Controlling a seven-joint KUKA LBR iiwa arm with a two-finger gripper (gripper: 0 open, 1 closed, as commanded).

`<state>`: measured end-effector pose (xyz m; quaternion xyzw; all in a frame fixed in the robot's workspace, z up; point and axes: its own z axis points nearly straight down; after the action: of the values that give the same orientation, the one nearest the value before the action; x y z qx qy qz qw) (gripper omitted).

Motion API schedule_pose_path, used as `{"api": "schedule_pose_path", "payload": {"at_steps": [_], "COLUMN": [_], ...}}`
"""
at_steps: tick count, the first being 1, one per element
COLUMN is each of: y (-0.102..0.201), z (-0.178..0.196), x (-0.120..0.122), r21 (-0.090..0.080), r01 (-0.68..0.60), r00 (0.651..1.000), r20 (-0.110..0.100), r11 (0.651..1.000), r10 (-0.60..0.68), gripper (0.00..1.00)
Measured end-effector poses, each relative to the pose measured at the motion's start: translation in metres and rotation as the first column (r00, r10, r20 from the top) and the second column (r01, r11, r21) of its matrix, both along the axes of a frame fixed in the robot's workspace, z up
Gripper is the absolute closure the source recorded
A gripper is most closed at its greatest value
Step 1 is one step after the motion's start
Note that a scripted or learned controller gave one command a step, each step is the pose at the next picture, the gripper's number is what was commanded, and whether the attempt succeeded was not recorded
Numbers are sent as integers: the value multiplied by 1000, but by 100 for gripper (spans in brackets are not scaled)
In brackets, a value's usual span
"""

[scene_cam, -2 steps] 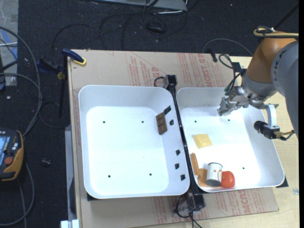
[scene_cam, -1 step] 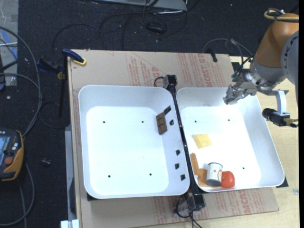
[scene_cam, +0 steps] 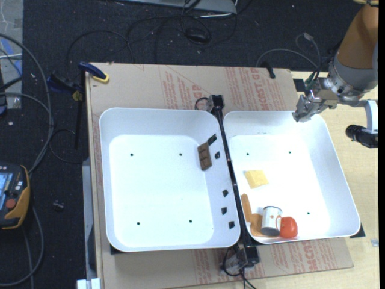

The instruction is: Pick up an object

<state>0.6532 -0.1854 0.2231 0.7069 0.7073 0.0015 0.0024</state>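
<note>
Two bins (scene_cam: 120, 131), one mug (scene_cam: 271, 220), one gripper (scene_cam: 302, 114)

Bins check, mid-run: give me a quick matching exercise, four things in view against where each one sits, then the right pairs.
Things:
1. brown block
2. yellow square
3. red ball
4. gripper

Places:
A. near corner of the right bin, beside the white cup
B. over the right bin's far rim
C. right side of the left bin
D. middle of the right bin

Pairs: 1-C, 2-D, 3-A, 4-B
</note>
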Motion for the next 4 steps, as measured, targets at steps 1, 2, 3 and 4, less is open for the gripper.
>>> {"api": "schedule_pose_path", "payload": {"at_steps": [1,2,3,4], "y": [0,38,80,120], "z": [4,6,2,10], "x": [0,-22,-35,-54], "r21": [1,2,2,2], "r01": [0,-2,-2,-3], "r00": [1000,1000,1000,1000], "r20": [-5,-5,-6,-5], "r11": [1000,1000,1000,1000], "r10": [0,2,2,3], "gripper": [100,100,100,100]}}
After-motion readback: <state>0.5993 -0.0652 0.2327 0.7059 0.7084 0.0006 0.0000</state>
